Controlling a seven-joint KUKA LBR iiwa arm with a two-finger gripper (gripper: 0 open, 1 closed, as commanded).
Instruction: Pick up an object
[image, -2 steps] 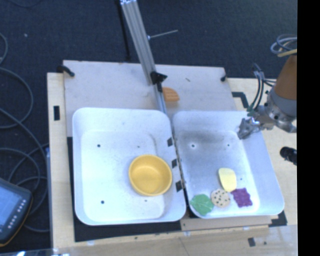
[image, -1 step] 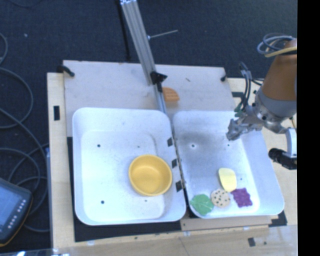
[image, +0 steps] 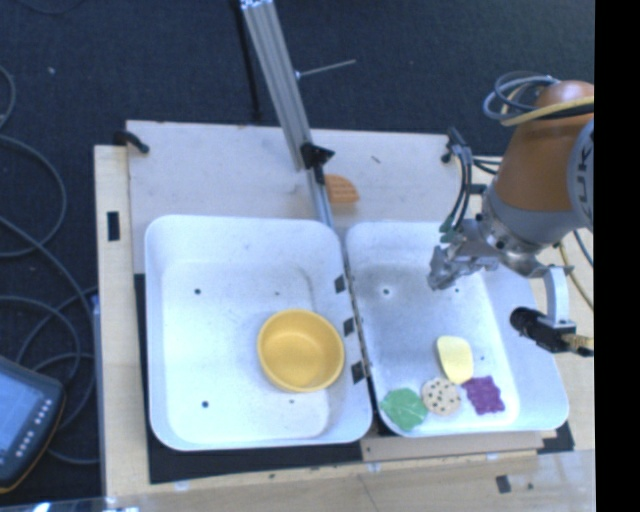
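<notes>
White, smooth plastic formed the left bin (image: 180, 300), a shallow tray with rounded corners and a raised inner floor; its one occupant was a round yellow bowl (image: 300, 349), glossy and thick-rimmed, sitting near the bin's right wall with broad bare floor to its left and above it. Pale wood made up the tabletop (image: 210, 165), and on it, just beyond the far edge of the bins, lay a small rounded orange object (image: 342, 190) beside the foot of a slanted grey aluminium rail (image: 285, 95). A narrow seam with dark clips separated the two bins. The right bin (image: 400, 270), equally white and faintly speckled, had open floor across its upper half, while its near edge was crowded: a flat green round piece (image: 403, 408) lay against the near-left corner, a beige speckled cookie-like disc (image: 440, 396) touched it on the right, a smooth yellow oval piece (image: 454, 357) sat just above that disc, and a knobbly purple cluster (image: 485, 394) lay beside it, close to the near rim. The gripper (image: 445, 272) hung over the upper part of the right bin, well apart from those four pieces, below the orange-banded arm; whether its jaws were open or closed could not be told, and nothing was seen between them.
</notes>
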